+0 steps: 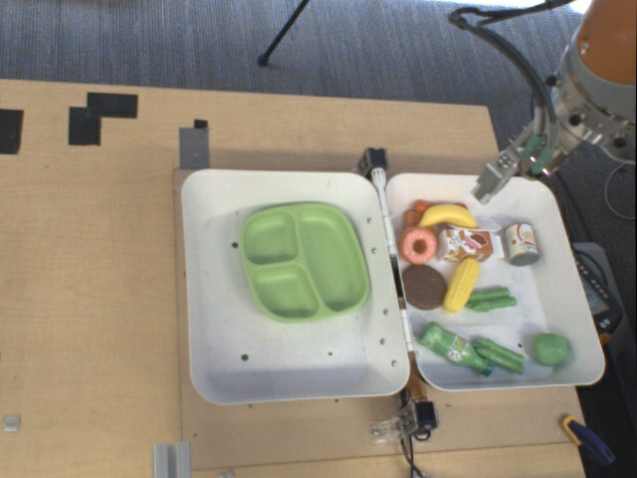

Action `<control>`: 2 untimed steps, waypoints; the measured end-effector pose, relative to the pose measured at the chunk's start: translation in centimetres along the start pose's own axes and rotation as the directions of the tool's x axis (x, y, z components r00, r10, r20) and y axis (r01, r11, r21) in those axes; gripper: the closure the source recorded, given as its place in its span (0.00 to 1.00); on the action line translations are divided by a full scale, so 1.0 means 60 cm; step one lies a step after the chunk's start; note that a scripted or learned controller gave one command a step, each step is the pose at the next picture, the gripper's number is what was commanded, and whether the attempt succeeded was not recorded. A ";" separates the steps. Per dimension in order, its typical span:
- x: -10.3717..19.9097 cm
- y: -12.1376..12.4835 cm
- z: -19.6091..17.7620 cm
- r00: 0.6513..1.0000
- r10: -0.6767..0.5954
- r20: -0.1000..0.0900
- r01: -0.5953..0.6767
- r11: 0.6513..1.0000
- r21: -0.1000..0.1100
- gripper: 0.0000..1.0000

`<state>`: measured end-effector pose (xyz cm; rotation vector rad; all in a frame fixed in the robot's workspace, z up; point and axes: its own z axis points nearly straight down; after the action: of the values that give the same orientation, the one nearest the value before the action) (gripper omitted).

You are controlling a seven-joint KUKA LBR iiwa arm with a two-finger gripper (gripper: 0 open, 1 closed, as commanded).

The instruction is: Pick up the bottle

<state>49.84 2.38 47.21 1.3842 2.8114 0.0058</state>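
Note:
The bottle (451, 346) is green with a pale label. It lies on its side near the front left corner of the right bin (567, 267), beside the divider. My gripper (495, 178) hangs over the far edge of that bin, above the banana (446, 214) and well behind the bottle. Nothing is visibly held by it.
Crowding the right bin are a pink donut (418, 245), a small carton (466, 244), a tin can (520, 242), a corn cob (462, 282), a brown cookie (425, 285), green vegetables (498, 355) touching the bottle, and a lime (550, 348). The left bin (214, 307) holds a green divided plate (302, 260).

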 end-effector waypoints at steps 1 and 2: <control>-0.008 -0.027 -0.106 0.973 -0.230 0.001 0.230 0.973 -0.001 1.00; -0.133 -0.080 -0.106 0.877 -0.481 0.001 0.481 0.877 0.001 1.00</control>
<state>50.86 -6.88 53.60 0.6422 3.0652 0.0012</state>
